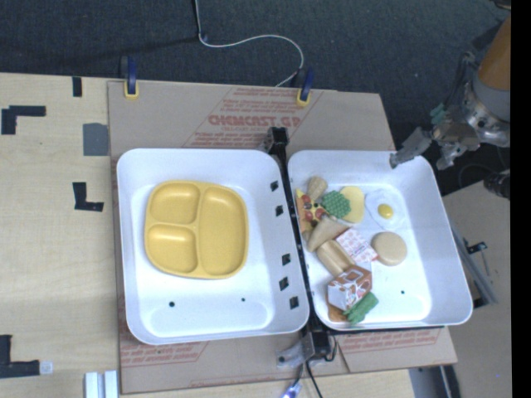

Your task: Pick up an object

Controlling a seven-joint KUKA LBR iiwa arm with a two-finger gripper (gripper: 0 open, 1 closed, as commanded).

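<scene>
The right bin (440, 222) holds a heap of toy food: a fried egg (383, 210), a round tan bun (389, 248), a green waffle piece (335, 203), a pizza slice (311, 215), a bread roll (332, 257), a small red-and-white carton (353, 243), a printed box (348, 287) and a green piece (362, 307). My gripper (429, 150) hangs over the bin's far right corner, above and beyond the egg. It is open, and nothing sits between its fingers (408, 150).
The left bin (133, 288) holds a yellow divided plate (197, 229). Black clips (286, 255) run along the seam between the bins. Both bins rest on a cardboard sheet (241, 118) held by two clamps. A white cable (249, 41) loops at the back.
</scene>
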